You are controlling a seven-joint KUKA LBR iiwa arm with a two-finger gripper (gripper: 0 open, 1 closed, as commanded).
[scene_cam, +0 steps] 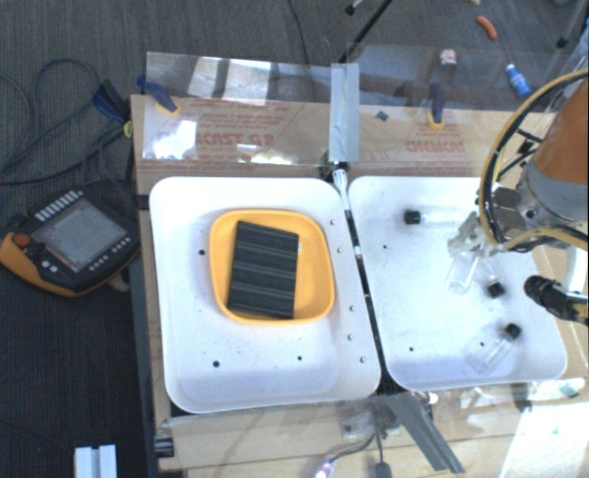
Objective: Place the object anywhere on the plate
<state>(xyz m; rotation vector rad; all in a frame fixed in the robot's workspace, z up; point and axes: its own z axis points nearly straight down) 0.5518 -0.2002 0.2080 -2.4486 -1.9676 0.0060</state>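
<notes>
Left bin (184, 366) holds yellow plate (319, 277) bearing black ridged block (264, 269); hand (470, 250) state unclear.

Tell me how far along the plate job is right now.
Placement looks done: the dark grey ribbed rectangular block lies flat inside the yellow square plate in the left white bin. Nothing looks in hand; the arm's hand sits over the right white bin, apart from the plate. Probably only pulling the arm clear remains.
</notes>
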